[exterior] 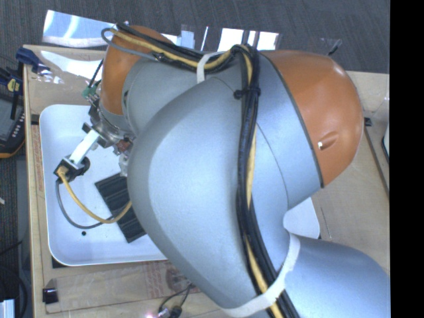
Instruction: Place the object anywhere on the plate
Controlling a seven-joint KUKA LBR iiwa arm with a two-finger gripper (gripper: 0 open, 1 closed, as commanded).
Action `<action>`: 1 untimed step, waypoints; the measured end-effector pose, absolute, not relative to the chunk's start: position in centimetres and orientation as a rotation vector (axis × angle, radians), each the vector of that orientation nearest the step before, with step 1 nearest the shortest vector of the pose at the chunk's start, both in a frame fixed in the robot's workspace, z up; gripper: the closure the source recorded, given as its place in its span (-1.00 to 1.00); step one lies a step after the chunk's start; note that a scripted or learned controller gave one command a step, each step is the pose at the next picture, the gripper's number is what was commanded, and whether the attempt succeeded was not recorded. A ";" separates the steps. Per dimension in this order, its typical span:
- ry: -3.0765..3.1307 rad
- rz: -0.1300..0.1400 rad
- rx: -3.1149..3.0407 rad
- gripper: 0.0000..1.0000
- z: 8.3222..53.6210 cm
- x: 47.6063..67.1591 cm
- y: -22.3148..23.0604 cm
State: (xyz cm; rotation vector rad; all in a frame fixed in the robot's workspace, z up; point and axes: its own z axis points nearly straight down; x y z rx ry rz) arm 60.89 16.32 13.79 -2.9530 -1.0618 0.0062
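Note:
My grey arm (218,177) with its orange band (318,124) covers most of the camera view and hides whatever lies beneath it. The gripper (123,208) hangs low over the left white bin (53,177), near the middle of the bin's floor, and its dark ribbed parts stick out from under the arm. A yellow cable (73,207) loops from the wrist over the bin floor on the gripper's left. I see nothing held in the gripper.
A wooden bench (93,283) borders the left bin at the front. Dark tools lie at the far left edge (10,121). A strip of the bench shows at the right (371,177).

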 end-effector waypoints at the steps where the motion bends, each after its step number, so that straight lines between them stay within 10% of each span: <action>1: -0.538 0.005 -3.093 -1.00 10.0 55.3 19.6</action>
